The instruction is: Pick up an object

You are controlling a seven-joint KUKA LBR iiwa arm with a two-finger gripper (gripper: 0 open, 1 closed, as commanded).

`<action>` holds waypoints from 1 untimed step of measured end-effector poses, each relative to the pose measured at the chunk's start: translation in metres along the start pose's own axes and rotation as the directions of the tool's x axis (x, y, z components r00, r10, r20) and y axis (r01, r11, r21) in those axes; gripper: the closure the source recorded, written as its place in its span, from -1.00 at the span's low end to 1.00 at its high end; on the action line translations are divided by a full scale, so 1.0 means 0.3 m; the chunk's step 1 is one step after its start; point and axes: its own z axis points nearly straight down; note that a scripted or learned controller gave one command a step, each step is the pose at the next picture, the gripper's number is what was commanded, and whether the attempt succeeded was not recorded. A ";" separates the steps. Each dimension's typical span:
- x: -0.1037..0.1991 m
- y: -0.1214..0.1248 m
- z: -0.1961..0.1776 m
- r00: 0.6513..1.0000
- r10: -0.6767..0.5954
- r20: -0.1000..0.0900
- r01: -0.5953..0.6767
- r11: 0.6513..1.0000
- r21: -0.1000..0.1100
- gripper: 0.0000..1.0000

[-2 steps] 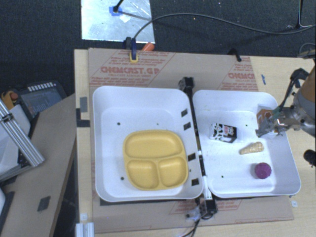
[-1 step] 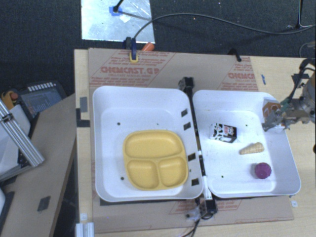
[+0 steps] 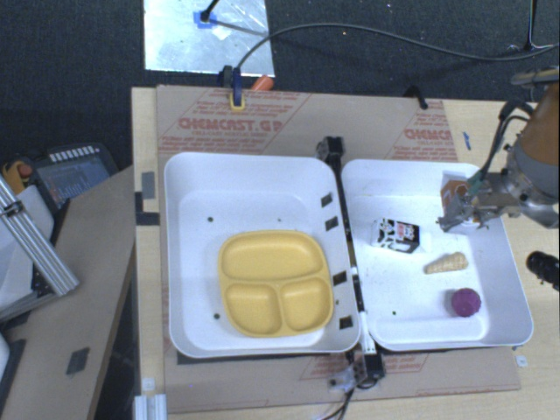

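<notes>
The right bin [image 3: 499,322] holds a small black-and-white carton [image 3: 398,234], a beige cone [image 3: 446,263] lying on its side, and a purple ball-like object [image 3: 465,302]. An orange-brown object [image 3: 454,188] lies near the bin's far right part, partly hidden by the arm. My gripper [image 3: 461,213] hangs over the right side of this bin, right beside the orange-brown object and just above the cone. Whether it touches the orange-brown object is unclear.
A yellow divided plate [image 3: 275,282] lies in the left bin [image 3: 192,191]. The grey arm [image 3: 534,169] comes in from the right over the right bin's edge. Black clips [image 3: 332,150] mark the seam between the bins. A cable [image 3: 367,33] runs behind the bench.
</notes>
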 end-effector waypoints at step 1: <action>0.190 0.036 0.024 1.000 -0.001 -0.001 0.001 1.000 0.001 1.00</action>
